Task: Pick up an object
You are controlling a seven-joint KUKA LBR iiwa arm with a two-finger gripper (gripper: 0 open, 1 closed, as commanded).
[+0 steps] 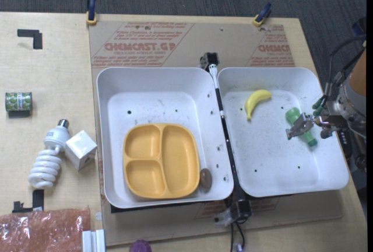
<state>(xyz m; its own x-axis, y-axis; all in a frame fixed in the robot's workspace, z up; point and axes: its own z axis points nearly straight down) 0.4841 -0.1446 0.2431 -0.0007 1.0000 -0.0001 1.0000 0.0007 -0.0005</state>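
A green object (294, 115) lies in the right bin (274, 178), near its right wall. My gripper (301, 127) reaches in from the right and sits directly over the middle of this object, hiding part of it. A yellow banana (256, 100) rests in the same bin, toward the back and left of the gripper. In the left bin (116, 105) sits a yellow divided plate (161, 160), with a small brown object (205, 179) by its right edge.
Left of the bins, the bench holds a spiral light bulb (48, 157), a white cube (80, 149), a small green can (18, 102) and a pink bag (41, 230). A black strip (221, 122) runs between the two bins.
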